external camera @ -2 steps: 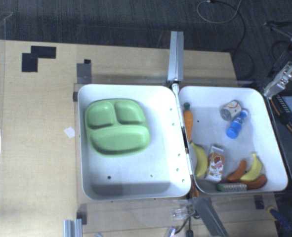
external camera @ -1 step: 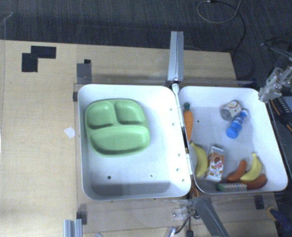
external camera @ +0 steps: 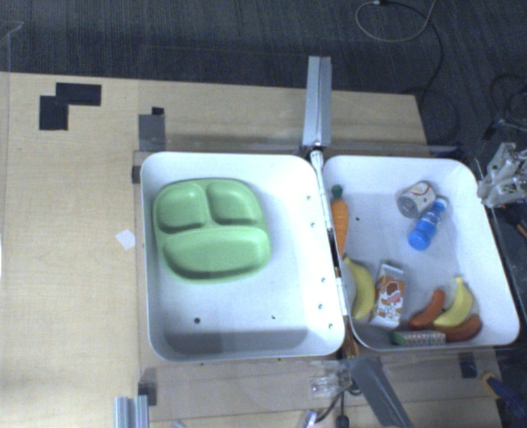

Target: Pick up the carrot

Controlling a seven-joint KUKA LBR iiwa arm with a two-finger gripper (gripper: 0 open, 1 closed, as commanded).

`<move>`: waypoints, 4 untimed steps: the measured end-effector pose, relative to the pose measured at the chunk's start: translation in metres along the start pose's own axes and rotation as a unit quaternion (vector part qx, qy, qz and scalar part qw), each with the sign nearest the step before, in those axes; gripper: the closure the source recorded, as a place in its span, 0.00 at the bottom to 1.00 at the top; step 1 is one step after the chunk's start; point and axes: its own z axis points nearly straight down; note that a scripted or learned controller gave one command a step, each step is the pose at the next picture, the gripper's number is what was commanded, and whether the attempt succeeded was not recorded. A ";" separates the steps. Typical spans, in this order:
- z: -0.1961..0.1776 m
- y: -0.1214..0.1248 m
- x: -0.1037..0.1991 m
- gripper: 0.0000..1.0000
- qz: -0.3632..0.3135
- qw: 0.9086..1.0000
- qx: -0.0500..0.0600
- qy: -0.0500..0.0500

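Orange carrot (external camera: 340, 222) lies untouched against the right bin's (external camera: 490, 239) left wall; I see my gripper (external camera: 506, 178) parked outside the far rim, claw state unclear, so everything remains

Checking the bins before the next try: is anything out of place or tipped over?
Mostly tidy. The carrot lies jammed against the right bin's left wall, awkward to grasp. The can and blue bottle lie on their sides, touching.
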 end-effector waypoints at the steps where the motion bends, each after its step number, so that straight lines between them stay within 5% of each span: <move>1: 0.047 0.000 -0.012 1.00 -0.087 0.996 0.000 0.000; 2: -0.001 0.005 0.052 1.00 -0.270 0.963 0.000 0.000; 3: 0.043 0.006 0.065 1.00 -0.367 0.930 -0.001 0.001; 4: 0.041 0.005 0.052 1.00 -0.451 0.893 0.000 0.000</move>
